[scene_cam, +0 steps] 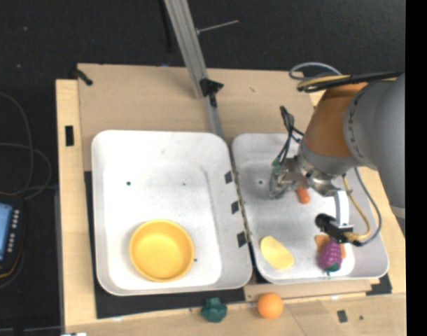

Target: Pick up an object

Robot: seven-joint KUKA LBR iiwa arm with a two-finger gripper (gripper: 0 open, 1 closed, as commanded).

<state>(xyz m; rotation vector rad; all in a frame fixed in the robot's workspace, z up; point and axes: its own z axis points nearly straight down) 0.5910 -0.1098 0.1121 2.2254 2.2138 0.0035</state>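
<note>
My gripper (282, 185) hangs low over the upper middle of the right bin (259, 152), below the grey arm with its orange band. A small orange piece (303, 196) lies just right of the gripper. A pale yellow wedge (276, 252) rests near the bin's front edge. A purple grape bunch (330, 255) lies at the front right, with an orange piece (321, 241) beside it. In the left bin (157, 159) a yellow bowl (162, 250) sits at the front.
An orange ball (269, 305) and a dark green object (214, 310) lie on the bench in front of the bins. A metal pole (189, 40) slants up from between the bins. A handheld screen (2, 233) sits at far left.
</note>
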